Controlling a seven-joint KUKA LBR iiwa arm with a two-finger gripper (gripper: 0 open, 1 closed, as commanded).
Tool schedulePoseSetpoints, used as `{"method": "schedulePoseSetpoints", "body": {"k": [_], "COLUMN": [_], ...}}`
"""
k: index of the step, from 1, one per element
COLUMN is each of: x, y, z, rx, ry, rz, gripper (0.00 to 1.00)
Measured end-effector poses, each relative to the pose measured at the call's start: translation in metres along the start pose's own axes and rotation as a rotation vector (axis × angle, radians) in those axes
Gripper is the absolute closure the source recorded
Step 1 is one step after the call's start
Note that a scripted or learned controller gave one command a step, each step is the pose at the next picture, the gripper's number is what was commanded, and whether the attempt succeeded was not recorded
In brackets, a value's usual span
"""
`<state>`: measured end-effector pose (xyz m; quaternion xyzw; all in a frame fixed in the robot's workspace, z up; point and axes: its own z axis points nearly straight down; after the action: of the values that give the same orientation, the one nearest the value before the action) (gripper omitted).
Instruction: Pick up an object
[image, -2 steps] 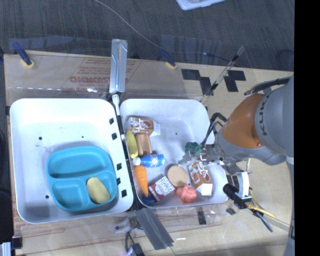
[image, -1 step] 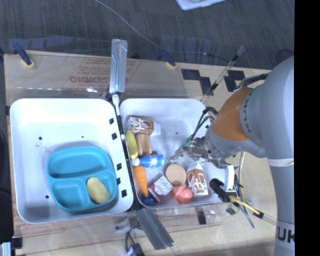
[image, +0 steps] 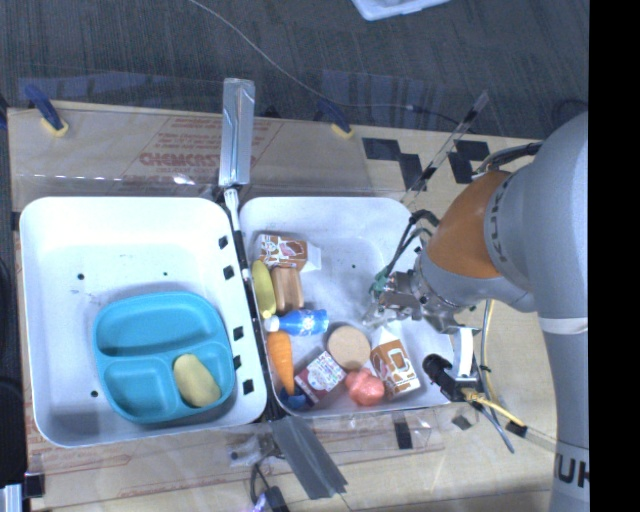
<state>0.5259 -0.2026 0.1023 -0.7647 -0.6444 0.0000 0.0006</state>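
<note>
From above, the arm reaches in from the right and its hand (image: 393, 300) hangs low over the right bin (image: 340, 215), just above a small brown carton (image: 394, 367) beside a round tan disc (image: 348, 346); I cannot tell how far it is open. The left bin (image: 60, 230) holds a blue tray (image: 160, 355) with a yellow potato (image: 197, 380).

The arm (image: 545, 230) is built of smooth, rounded grey segments with a matte finish. A broad orange band (image: 468, 235) wraps it just above the wrist. Below the band sits a darker grey metal wrist housing (image: 440, 290) with small fittings on it. Thin black cables (image: 410, 245) loop out beside the wrist, and further thin wires run past its lower end. White letters (image: 572, 470) are printed low on the grey casing.
</note>
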Motion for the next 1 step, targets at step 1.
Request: {"method": "schedulePoseSetpoints", "body": {"k": [1], "x": [0.0000], "y": [-0.0002], "z": [0.0003], "rx": [0.001], "ry": [0.000], "rz": [0.000], "gripper": [0.00]}}
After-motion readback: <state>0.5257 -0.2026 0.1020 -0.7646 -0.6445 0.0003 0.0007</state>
